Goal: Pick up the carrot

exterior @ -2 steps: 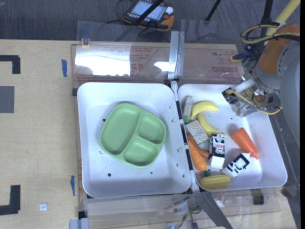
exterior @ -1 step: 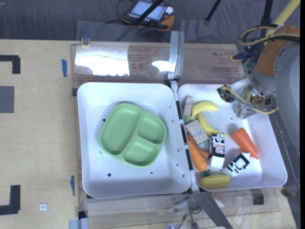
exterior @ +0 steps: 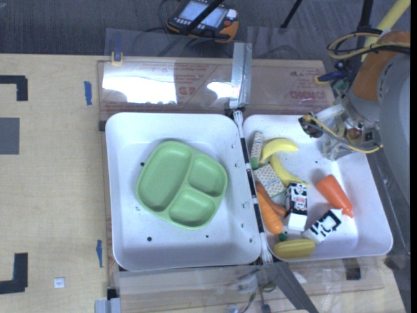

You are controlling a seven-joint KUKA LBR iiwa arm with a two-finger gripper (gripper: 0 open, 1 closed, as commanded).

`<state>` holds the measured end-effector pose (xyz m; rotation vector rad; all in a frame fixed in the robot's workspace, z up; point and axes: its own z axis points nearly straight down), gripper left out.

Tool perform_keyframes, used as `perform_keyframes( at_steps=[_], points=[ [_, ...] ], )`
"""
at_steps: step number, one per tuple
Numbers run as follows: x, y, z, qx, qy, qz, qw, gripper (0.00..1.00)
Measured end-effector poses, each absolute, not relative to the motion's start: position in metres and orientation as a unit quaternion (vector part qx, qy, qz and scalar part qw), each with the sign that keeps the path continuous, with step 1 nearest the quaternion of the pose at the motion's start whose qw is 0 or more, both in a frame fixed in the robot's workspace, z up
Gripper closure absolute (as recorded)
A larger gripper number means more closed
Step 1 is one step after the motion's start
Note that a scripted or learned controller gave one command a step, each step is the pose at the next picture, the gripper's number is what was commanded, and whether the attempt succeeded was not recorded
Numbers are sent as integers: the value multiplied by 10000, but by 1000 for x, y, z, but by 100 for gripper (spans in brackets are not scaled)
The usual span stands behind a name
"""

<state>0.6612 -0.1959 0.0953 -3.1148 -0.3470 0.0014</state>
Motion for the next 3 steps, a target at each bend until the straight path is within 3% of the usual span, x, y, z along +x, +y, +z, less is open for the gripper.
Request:
perform_keyframes(
  at_steps=[2,3],
  points=[
    [660,-223,207,-9949,-1010,-4,1,100],
    [661,-218,96,-9795,-2014,-10,38,100]
  ],
)
